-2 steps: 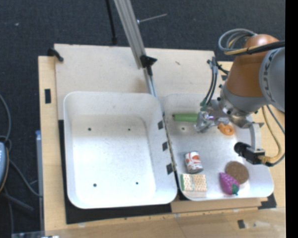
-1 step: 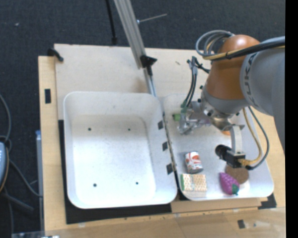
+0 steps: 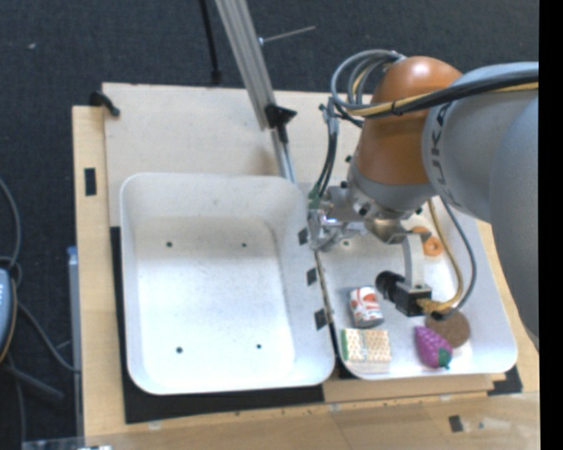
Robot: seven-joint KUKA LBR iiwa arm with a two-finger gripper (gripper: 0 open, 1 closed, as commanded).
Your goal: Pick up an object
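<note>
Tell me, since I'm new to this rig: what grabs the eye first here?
The grey arm with its orange band looms over the right bin. At that bin's near end lie a purple toy, a red-and-white can and a patterned packet.

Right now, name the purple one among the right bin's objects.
The grape-like purple toy, at the bin's near edge, right of the patterned packet. The red-and-white can isn't purple.
</note>
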